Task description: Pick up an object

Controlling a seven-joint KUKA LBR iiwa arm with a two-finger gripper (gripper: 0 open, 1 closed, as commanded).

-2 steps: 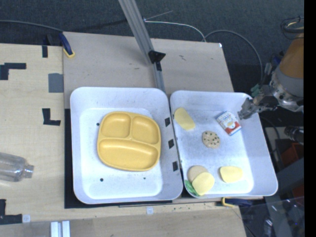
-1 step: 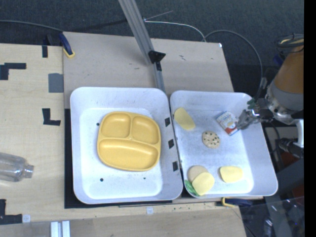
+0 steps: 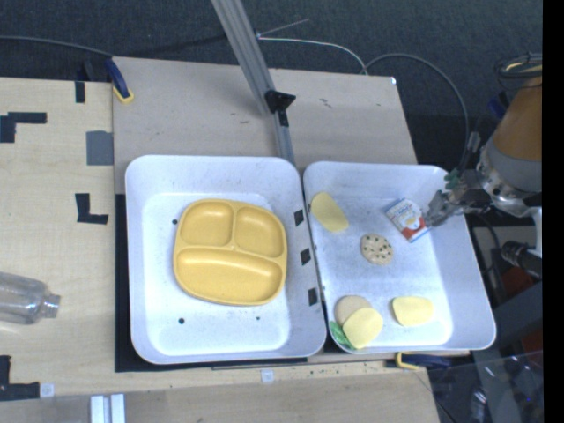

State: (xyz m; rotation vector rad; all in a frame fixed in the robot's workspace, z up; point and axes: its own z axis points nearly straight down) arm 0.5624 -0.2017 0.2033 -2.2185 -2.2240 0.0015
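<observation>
A wooden surface (image 3: pixel 53 183) carries two shallow white bins side by side. The left bin (image 3: pixel 141 254) holds a yellow divided plate (image 3: pixel 231 252). In the right bin (image 3: pixel 463 280), a small packet (image 3: pixel 405 218) lies toward two o'clock, a cookie (image 3: pixel 377 248) at centre, and yellow pieces at ten, five and six o'clock. The pincer (image 3: pixel 438 207) sits just beside the packet at three o'clock; its opening cannot be told.

Arm (image 3: pixel 520 139) enters from right — orange band up top, wrist angled down-left, gripper (image 3: pixel 438 210) low over right bin's upper-right edge.
</observation>
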